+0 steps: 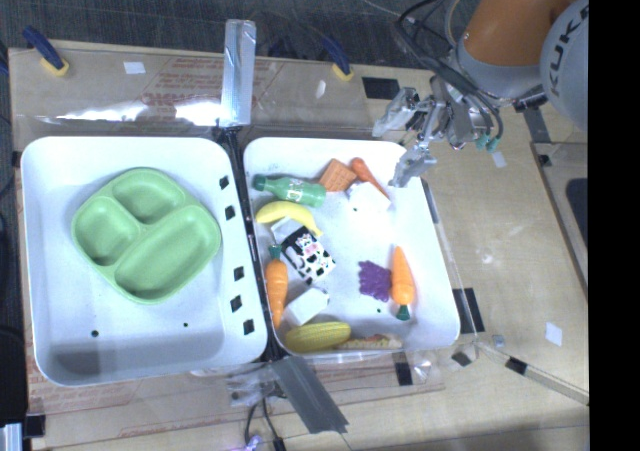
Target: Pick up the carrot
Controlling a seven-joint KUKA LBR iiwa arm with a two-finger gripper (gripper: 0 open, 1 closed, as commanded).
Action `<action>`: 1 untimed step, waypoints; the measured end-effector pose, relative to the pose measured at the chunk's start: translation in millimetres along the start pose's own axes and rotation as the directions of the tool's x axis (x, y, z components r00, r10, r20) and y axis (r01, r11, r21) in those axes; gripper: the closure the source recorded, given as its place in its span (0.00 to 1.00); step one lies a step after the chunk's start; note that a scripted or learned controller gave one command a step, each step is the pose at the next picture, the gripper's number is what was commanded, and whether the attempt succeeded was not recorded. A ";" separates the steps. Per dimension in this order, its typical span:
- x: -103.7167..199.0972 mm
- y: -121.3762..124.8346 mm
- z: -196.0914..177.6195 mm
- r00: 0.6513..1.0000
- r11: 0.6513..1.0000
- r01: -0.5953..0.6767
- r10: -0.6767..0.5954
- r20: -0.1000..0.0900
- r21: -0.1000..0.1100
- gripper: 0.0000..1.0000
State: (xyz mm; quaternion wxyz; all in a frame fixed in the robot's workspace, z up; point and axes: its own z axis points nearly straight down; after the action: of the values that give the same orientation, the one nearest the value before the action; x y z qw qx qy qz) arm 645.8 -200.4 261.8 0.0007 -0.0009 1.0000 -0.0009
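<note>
— Gripper (412,154)? Upper right of frame, over the right bin's (440,269) top corner; whether it's apart or together, I cannot tell.
— And the carrot (401,279)?
— Right-centre of that bin, beside purple grapes (375,281). Another carrot (275,289) lies lower left, by the banana (286,214).

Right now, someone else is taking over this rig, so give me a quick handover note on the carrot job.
Gripper: hangs over the top right corner of the right bin, nothing seen between its fingers; I cannot tell if they are open.
Carrots: one lies near the bin's right wall beside the purple grapes; another lies along the left wall, below the banana.
Green plate sits in the left bin.
Done: nothing lifted.
Left: lower onto a carrot, grip it and lift; the right-hand one looks nearer.
</note>
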 end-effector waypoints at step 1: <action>36.1 -7.7 96.9 0.999 0.999 -0.041 0.041 -0.007 -0.003 0.00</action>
State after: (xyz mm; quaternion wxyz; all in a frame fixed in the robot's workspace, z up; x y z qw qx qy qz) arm 609.8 -208.3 164.8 -0.0027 0.0198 0.9998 0.0006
